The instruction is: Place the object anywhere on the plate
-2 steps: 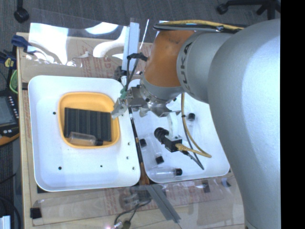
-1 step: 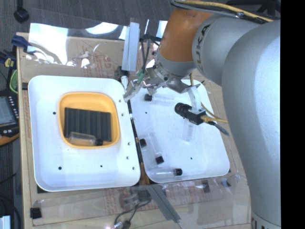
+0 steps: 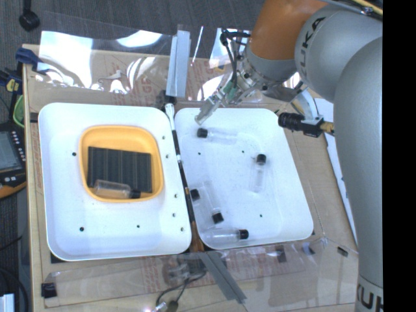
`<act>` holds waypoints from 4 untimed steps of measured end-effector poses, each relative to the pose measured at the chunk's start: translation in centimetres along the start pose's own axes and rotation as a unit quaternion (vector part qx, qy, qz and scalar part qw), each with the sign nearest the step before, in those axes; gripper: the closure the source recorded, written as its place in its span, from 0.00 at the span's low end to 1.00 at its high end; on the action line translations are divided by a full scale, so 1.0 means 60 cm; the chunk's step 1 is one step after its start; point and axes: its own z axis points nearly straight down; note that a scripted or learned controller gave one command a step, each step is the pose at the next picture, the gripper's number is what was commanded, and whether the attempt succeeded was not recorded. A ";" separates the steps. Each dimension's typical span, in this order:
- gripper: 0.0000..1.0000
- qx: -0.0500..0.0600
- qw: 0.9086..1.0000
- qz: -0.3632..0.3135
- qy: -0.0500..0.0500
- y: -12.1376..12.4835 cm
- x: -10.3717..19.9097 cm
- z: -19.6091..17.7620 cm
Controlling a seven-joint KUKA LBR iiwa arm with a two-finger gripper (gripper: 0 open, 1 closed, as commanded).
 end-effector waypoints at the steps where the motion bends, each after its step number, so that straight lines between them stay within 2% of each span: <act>1: 1.00 -0.001 1.000 -0.001 0.000 0.001 0.000 -0.018; 2: 1.00 0.001 0.989 -0.145 0.002 0.049 0.084 0.075; 3: 1.00 0.002 0.973 -0.233 0.003 0.000 0.154 0.087; 4: 0.00 0.002 0.973 -0.233 0.003 0.000 0.154 0.087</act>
